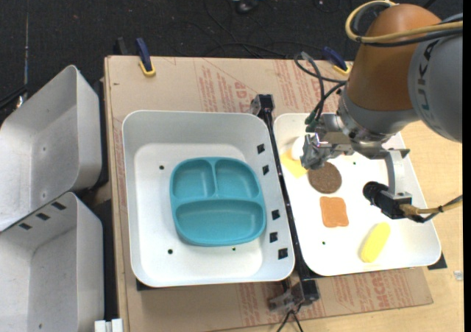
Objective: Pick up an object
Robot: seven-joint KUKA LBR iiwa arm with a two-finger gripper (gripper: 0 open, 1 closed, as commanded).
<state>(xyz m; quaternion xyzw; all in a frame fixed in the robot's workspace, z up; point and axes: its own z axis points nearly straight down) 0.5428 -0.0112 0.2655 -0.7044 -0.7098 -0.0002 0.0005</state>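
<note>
My gripper [318, 152] hangs low over the upper left part of the right bin [419, 249]. Right below and beside it lies a round brown disc [324, 177]. A pale yellow piece [294, 166] lies at the gripper's left, near the bin's wall. An orange square slab [334, 211] rests in the middle of that bin, and a yellow oblong object [374, 241] lies toward its front right. Nothing is visibly held between the fingers, and the wrist covers much of them.
The left bin [140, 176] holds a teal divided plate [218, 201]. Black clips line the wall between the two bins. Two empty-looking white tubs [44, 146] stand off the bench at the far left.
</note>
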